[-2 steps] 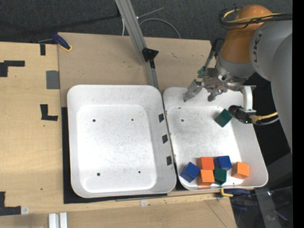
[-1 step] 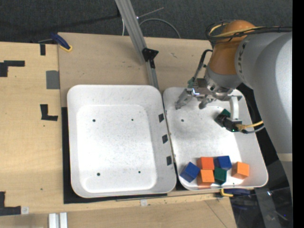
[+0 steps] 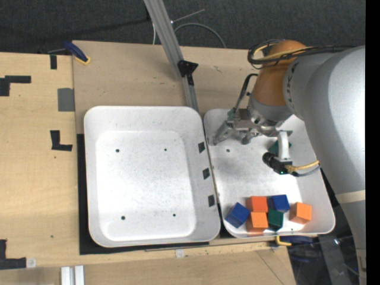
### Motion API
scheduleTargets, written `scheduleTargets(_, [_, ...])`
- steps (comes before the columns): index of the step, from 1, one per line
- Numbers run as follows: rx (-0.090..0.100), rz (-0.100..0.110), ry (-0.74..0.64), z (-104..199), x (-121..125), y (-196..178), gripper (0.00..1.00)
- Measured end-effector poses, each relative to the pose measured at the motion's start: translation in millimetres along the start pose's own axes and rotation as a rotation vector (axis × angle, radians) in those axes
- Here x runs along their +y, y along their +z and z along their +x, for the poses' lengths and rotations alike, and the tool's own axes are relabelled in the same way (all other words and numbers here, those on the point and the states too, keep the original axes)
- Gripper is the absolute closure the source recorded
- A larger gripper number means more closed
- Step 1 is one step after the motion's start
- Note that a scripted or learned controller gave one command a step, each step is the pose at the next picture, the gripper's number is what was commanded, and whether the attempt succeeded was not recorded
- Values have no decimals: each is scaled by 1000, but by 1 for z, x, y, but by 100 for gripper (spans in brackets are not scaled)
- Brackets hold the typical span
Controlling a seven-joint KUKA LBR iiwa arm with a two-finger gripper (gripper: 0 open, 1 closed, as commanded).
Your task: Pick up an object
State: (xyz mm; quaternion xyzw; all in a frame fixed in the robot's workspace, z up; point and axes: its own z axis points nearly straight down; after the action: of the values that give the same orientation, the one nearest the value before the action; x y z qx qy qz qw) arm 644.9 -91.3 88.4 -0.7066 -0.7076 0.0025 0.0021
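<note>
Several small blocks lie in a cluster at the near end of the right bin (image 3: 309,159): a blue block (image 3: 237,214), an orange block (image 3: 257,203), a second blue block (image 3: 279,202), a green block (image 3: 275,219) and another orange block (image 3: 301,212) among them. My gripper (image 3: 233,138) hangs over the far left part of that bin, well away from the blocks. It is open, and between its spread fingers (image 3: 218,138) only the white bin floor shows.
The left bin (image 3: 95,159) sits beside the right one, their rims meeting in the middle. A slanted metal pole (image 3: 172,40) runs down to the far edge between the bins. The grey arm (image 3: 338,117) covers the right bin's far right side.
</note>
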Motion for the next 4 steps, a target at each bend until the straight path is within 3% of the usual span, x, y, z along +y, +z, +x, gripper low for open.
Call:
scheduleTargets(1, [1,-4,-1,1,1,-13,100])
scheduleTargets(3, [0,-12,0,1,4,-127,100])
scheduleTargets(4, [1,-4,-1,35,-30,-123,100])
